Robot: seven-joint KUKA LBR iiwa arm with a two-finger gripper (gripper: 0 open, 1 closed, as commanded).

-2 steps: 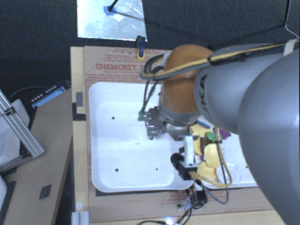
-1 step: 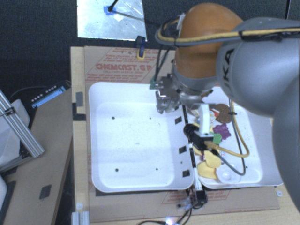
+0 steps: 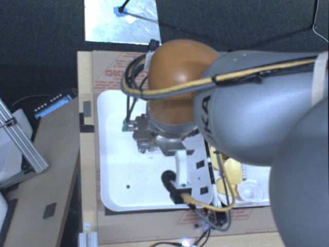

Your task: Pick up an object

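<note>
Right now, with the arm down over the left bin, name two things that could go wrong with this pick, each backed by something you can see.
1. The arm blocks the camera's sight of the gripper, so a miss or an empty close might go unnoticed.
2. The gripper sits over bare floor of the left bin, while the yellow object and clear cup lie in the right bin. It may close on nothing.

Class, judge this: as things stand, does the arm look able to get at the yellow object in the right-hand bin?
Probably yes, but uncertain: the yellow object lies beside the wrist, partly hidden behind the arm and cables.
</note>
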